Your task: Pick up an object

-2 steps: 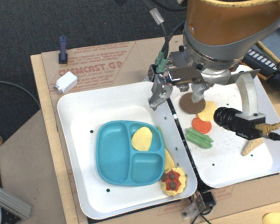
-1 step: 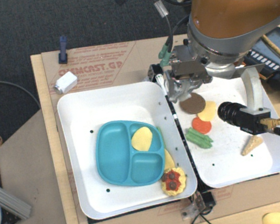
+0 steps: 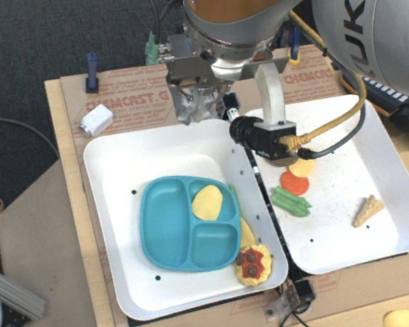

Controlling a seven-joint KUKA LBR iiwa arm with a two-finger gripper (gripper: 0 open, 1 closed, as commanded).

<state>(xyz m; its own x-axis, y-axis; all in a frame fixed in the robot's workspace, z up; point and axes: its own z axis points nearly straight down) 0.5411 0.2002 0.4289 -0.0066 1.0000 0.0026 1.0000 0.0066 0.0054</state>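
Two white bins sit side by side on the bench (image 3: 104, 307). The left bin (image 3: 113, 174) holds one blue divided plate (image 3: 171, 230) with one yellow piece (image 3: 208, 202) in its upper right compartment. One small pizza toy (image 3: 253, 264) lies at the bin's near right corner, and a yellow shape (image 3: 246, 232) beside the plate is half hidden under its rim. The right bin (image 3: 396, 196) holds one orange slice (image 3: 295, 181) touching one yellow disc (image 3: 304, 168), one green pod (image 3: 291, 202) just below them, and one tan wedge (image 3: 368, 210) well apart toward the right edge. The arm's jaws (image 3: 196, 106) hang over the far edge of the left bin with nothing between them; whether they stand wide or narrow cannot be told. A black fitting (image 3: 263, 140) and cable cover part of the divide between the bins.
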